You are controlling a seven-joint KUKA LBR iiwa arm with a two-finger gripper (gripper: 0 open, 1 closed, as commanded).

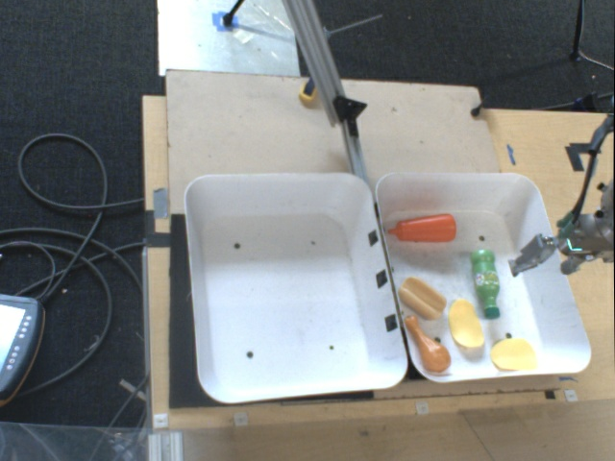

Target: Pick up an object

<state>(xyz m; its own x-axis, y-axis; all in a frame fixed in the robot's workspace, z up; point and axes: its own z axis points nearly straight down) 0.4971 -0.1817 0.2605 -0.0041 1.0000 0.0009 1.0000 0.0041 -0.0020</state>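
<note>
Inside the right bin [538, 205] lie six things. An orange bottle [424, 229] rests on its side near the far wall, close to the divider where the two bins meet. A green bottle [485, 281] lies lengthwise toward the middle. Nearer the front sit a hot dog bun [423, 298], a carrot-like orange piece [428, 347] beside the inner wall, a yellow chip-shaped piece [467, 325] and a yellow lemon-like piece [514, 355] at the front right corner. The chip-shaped piece lies just beside the green bottle's lower end; the bun and the carrot-like piece are close together.

The left bin [288, 195] shows bare white floor with a few small dark dots.

The gripper [536, 254] hangs over the right bin's right wall, near the green bottle but apart from it. Whether its jaws are released or clenched, I cannot tell. The right bin's far right quarter is open floor.
</note>
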